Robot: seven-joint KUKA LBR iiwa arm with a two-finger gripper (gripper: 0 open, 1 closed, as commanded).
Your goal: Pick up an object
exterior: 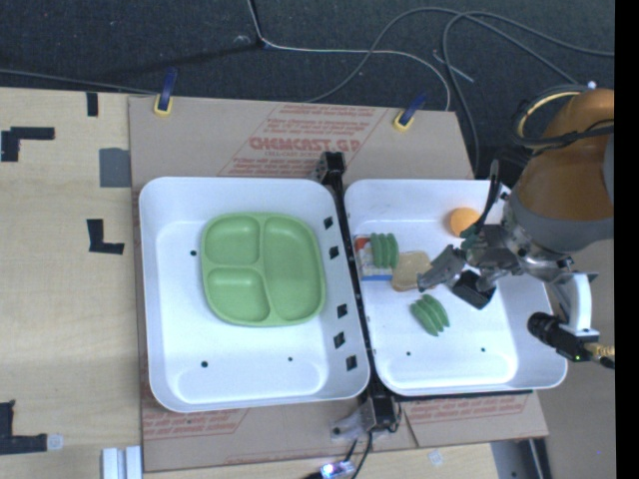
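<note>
gripper (454,277) over right bin (499,372) | fingers spread apart, grasping nothing | green pod (431,314) just near-left | tan piece (409,268) beside left finger

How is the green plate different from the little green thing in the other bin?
The green plate is big, pale green and split into compartments; the little green thing is small, darker and ridged. The plate lies in the left bin, the little thing in the right bin, just below the gripper. Both are green.

Two white bins (170,267). One green divided plate (264,269). Near gripper (451,277): two green ridged items (431,314), one tan piece (409,269), one orange ball (462,219).
</note>
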